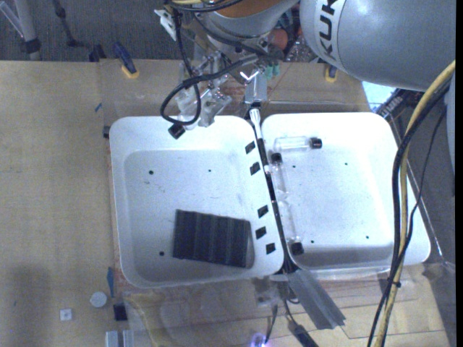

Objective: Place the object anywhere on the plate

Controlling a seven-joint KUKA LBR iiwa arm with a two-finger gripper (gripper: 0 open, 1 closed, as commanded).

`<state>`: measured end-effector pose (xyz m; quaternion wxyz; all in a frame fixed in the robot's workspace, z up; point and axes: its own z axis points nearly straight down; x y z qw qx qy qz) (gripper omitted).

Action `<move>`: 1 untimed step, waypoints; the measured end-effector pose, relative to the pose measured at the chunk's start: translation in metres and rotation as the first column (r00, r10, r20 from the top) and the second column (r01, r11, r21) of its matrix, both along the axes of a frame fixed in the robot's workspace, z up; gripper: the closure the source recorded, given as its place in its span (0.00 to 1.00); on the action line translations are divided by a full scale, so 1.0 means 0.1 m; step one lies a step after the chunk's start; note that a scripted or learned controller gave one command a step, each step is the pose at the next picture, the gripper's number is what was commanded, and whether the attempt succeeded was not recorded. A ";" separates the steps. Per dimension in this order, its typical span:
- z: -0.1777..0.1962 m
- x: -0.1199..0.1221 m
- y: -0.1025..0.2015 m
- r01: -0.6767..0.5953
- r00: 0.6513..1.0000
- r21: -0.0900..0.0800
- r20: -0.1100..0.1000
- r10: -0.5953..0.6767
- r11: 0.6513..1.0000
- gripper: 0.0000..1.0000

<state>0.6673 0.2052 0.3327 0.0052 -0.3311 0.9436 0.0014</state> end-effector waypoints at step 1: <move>-0.60 0.00 0.11 -0.055 0.998 -0.002 -0.005 0.055 0.998 1.00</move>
